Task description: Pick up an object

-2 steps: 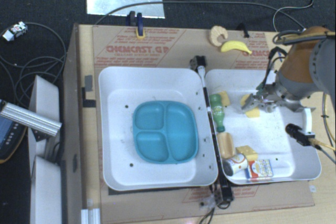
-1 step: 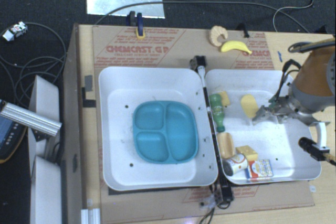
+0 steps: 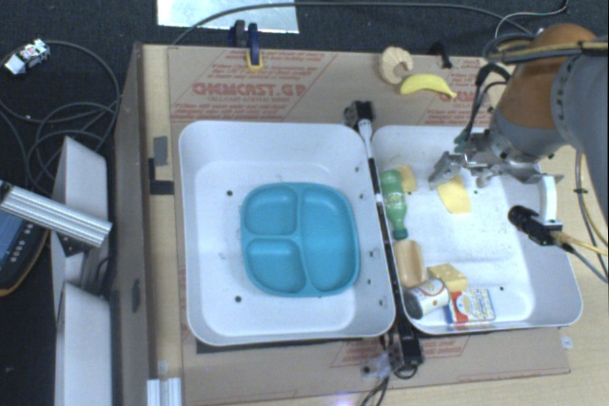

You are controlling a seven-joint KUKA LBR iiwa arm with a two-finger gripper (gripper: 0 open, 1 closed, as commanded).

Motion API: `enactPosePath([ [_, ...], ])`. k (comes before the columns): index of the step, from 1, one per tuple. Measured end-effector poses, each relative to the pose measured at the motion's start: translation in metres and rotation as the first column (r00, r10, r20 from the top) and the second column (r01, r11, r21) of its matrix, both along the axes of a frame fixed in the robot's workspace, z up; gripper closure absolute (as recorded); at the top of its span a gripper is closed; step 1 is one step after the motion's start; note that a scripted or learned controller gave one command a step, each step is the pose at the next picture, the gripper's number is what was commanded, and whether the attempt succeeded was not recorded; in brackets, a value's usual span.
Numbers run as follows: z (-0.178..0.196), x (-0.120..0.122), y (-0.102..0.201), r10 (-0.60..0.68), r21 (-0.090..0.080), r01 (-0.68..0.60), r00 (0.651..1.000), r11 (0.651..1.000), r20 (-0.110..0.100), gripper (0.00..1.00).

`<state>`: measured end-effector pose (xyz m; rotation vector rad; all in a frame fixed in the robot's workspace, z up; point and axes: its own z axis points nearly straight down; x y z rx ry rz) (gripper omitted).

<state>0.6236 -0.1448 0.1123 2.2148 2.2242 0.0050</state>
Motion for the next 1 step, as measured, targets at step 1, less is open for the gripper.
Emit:
enactPosePath([
  [1,-0.0278,-0.0036,-0.0207,-0.003,-0.001,0.003,1.000,1.000,-0.003,0.00],
])
